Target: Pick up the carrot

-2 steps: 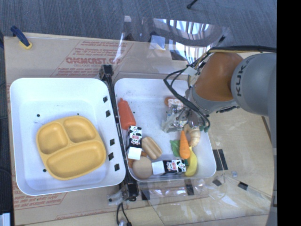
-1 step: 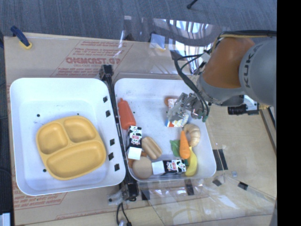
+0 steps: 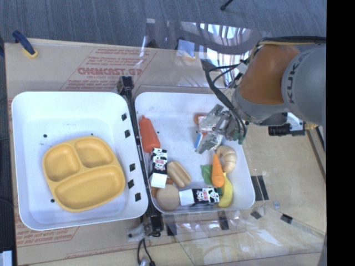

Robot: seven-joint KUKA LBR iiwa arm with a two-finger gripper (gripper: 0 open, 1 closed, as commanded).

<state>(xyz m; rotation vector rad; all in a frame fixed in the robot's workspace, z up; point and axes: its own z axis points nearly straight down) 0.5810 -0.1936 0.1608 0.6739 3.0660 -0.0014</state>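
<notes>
Two white bins sit side by side on a brown cardboard sheet [image 3: 111, 65] with red print. Clear plastic [image 3: 222, 231] lies along the near edge of the bench, and black cables [image 3: 145, 247] hang down there. Far behind the bench is a dark grey carpet [image 3: 138, 4]. A small blue and yellow thing [image 3: 25, 43] lies at the far left corner of the cardboard.

In the left bin [image 3: 22, 110] rests a yellow tray [image 3: 83, 173] with three parts. Nothing lies in the tray.

In the right bin [image 3: 172, 101] there is a lot of play food. A long red-orange piece [image 3: 148, 134] lies along the left wall. Just near of it stands a small milk box [image 3: 159, 162] with black and white cow spots. A hot dog bun [image 3: 178, 173] lies beside that box, and a round tan piece [image 3: 167, 198] sits at the near wall. A second milk box [image 3: 201, 195] lies flat next to it. A yellow banana [image 3: 226, 193] curves at the near right corner.

The carrot [image 3: 218, 170] is at the right side of this bin, with its point aimed far and its green top [image 3: 206, 173] beside it. It touches a pale croissant [image 3: 227, 157] on its right.

The arm [image 3: 277, 82] comes in from the right. Its gripper [image 3: 209, 133] hangs over the right bin, just far of the carrot. I cannot tell if it is wide or narrow, and nothing shows in it.
</notes>
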